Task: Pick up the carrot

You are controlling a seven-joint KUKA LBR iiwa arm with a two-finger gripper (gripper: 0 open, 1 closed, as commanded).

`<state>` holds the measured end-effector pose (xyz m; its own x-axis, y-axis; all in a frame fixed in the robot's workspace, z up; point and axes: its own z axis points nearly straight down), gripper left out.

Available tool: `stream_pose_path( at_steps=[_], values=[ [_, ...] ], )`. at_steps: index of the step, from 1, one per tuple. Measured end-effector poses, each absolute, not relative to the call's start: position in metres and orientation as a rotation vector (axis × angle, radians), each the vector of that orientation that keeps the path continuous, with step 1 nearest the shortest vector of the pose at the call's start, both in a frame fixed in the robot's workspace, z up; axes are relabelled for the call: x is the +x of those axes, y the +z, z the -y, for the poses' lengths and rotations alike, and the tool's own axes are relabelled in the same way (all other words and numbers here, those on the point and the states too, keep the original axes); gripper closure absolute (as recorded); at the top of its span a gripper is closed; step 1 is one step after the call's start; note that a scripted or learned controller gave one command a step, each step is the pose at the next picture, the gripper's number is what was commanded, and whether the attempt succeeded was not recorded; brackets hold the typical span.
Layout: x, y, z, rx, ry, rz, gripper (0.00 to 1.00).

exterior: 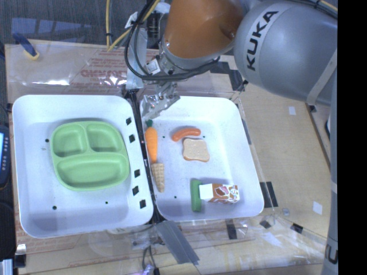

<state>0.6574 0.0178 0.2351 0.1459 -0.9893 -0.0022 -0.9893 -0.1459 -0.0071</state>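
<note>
Hugging bin wall (pixel 142 153) — carrot (pixel 151 144), hand (pixel 159 103) above

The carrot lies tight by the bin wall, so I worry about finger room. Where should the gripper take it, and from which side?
Probably grip the carrot mid-body from straight above, fingers closing across its width. It lies flat, lengthwise along the right bin's left wall, corn cob at its lower tip.

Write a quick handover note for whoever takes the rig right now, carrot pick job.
Gripper: hanging over the far left corner of the right bin, just beyond the carrot's top; nothing visibly held.
Carrot: lying along the right bin's left wall, with the corn cob just below it.
Done: approach to the carrot.
Left: descend, grasp, lift.
</note>
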Motion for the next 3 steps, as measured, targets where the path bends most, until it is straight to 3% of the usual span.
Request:
stream_pose_path(
  at_steps=[1, 2, 3],
  values=[
    [0.657, 0.258, -0.042, -2.817, -0.002, -1.379, 1.0],
    [0.657, 0.249, -0.021, -3.003, 0.001, -0.913, 1.0],
    [0.652, 0.27, -0.005, -3.111, -0.008, -0.386, 1.0]
  ],
)
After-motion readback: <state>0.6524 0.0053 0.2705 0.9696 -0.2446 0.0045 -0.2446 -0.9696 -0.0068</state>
